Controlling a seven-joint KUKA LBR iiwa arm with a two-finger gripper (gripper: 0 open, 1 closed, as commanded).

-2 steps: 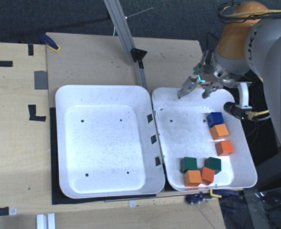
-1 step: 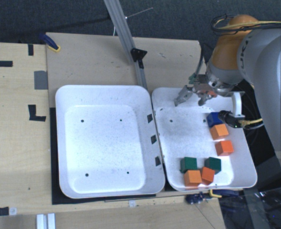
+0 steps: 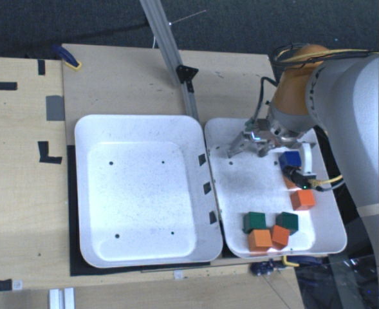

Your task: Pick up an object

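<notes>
Blocks are what the task offers for picking, and none is lifted yet, as far as I can judge: all lie on the floor of the right bin (image 3: pixel 224 172), while the tool (image 3: pixel 250 141) hangs low over that bin's far end, well apart from the cluster at the near end. Its thin metal fingers point toward the left and nothing shows between them; whether they are apart or together I cannot tell from this slant. So the grasp itself is left to do, along with the lift. Counting: two green blocks (image 3: pixel 254 221) (image 3: pixel 287 221), three orange blocks, two at the near edge (image 3: pixel 260 239) (image 3: pixel 280 235) and one by the right wall (image 3: pixel 302 199), and one blue block (image 3: pixel 291 159) just beside the wrist. The left bin (image 3: pixel 86 172) holds no blocks. Two white bins sit side by side on the counter (image 3: pixel 22 192).
</notes>
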